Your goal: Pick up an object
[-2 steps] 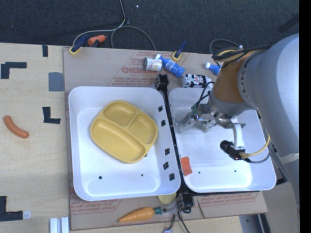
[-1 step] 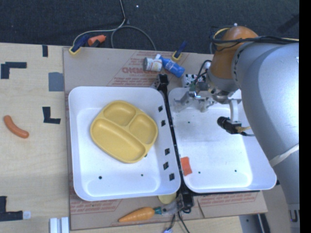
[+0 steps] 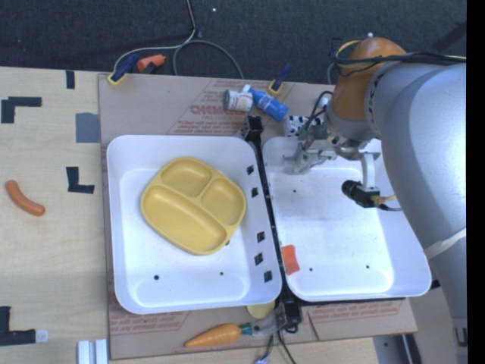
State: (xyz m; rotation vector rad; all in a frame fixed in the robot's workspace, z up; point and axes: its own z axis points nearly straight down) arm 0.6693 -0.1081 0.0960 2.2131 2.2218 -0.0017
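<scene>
A yellow divided plate (image 3: 194, 204) lies flat in the left white bin (image 3: 129, 279), slightly left of its middle. My gripper (image 3: 303, 158) reaches down into the far left part of the right white bin (image 3: 409, 279), close to the bin floor. Nothing shows between it and the floor. A small orange piece (image 3: 289, 258) rests against the right bin's left wall, well in front of the gripper. The grey arm with its orange band (image 3: 364, 82) covers the bin's far right corner.
Outside the bins, a carrot (image 3: 216, 335) lies at the front edge, an orange sausage (image 3: 25, 198) on the bench at the far left, and a blue and white bottle (image 3: 256, 101) behind the bins. A yellow clamp (image 3: 136, 64) grips the board's far edge.
</scene>
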